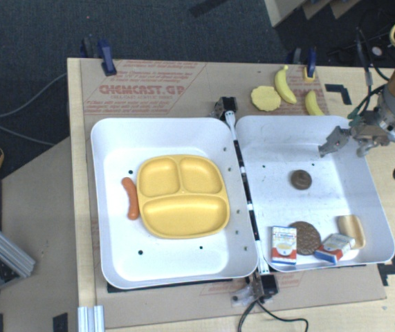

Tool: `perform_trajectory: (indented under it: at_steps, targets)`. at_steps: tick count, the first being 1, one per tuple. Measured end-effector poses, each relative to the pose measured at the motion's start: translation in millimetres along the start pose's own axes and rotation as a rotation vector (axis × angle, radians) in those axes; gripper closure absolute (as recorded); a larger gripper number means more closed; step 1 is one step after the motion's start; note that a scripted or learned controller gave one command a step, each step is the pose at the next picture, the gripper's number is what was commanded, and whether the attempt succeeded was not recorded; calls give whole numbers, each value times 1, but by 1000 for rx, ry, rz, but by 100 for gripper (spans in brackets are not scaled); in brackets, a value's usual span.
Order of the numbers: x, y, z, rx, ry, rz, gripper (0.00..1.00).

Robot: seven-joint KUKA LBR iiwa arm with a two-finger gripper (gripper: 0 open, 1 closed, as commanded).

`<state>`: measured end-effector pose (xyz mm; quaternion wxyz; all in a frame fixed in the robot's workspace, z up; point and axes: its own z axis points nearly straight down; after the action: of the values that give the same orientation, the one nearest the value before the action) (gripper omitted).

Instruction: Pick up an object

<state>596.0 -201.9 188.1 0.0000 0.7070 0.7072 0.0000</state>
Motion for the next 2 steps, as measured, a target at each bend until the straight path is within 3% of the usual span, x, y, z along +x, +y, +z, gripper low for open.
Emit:
perform_trajectory:
  at_steps: [2]
  targets:
    - [59, -15, 107, 7, 3, -3, 0]
